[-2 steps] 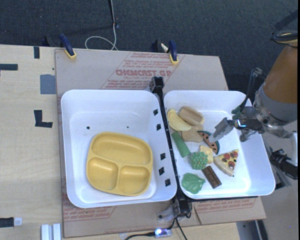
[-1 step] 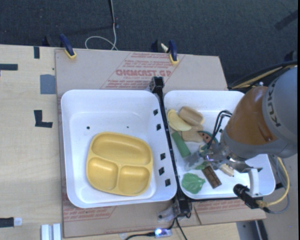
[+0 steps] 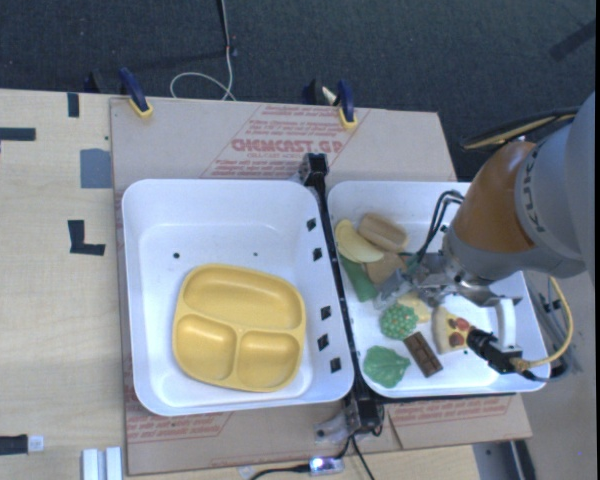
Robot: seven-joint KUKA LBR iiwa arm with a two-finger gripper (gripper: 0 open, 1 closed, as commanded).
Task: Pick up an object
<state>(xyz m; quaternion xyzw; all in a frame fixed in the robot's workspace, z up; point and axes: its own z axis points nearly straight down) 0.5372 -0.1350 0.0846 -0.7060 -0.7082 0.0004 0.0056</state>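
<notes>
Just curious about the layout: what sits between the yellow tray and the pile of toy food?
In the camera view, the yellow tray and the toy food are parted by bare white bin floor and the black divider where the bins meet.

Claw (image 3: 417,286) fingertips obscured among the toys; their spacing is indeterminate. Arm (image 3: 540,198) cut off at 3 o'clock. Right bin (image 3: 380,190) partly hidden beneath it.

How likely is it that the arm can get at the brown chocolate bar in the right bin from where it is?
Probably yes: the chocolate bar lies uncovered near the front of the right bin, beside the arm's wrist, with nothing on top of it.
</notes>
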